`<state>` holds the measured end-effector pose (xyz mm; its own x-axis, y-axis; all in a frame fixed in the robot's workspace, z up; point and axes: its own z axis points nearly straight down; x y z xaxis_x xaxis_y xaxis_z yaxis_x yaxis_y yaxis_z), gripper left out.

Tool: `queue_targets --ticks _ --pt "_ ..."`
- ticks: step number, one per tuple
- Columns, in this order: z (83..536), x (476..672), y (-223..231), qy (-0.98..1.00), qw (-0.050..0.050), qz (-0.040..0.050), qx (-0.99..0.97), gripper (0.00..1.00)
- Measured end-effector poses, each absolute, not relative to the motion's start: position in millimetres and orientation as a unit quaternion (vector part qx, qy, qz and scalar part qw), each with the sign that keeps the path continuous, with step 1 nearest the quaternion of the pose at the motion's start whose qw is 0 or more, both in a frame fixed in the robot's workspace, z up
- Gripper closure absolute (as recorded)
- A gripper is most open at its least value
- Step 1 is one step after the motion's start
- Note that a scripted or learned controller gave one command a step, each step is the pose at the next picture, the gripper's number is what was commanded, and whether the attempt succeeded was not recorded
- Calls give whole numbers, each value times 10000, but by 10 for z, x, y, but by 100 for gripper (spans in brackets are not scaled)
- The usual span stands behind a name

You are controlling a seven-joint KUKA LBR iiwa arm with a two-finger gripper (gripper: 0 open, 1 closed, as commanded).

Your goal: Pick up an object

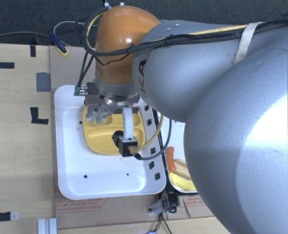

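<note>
A yellow dish-like object (102, 139) lies in the left white bin (105, 182), toward its far right part. My gripper (96, 114) hangs right over the dish's far left rim, below the orange band of the arm. The wrist hides the far side of the dish. Whether the gripper touches the dish cannot be told from this slant.
The grey arm (222, 96) covers most of the right bin. At that bin's near left corner an orange and tan piece (172, 161) and a yellow piece (182, 183) peek out. Black tape marks lie on the bench at left.
</note>
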<state>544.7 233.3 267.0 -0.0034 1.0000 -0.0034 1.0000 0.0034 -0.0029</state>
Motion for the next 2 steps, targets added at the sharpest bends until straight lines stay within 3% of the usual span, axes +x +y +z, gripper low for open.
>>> queue_targets --ticks 1,2 --pt "2404 5539 1749 7071 1 -15 7071 100" --pt "2406 5539 1753 7074 0 -13 7069 0"
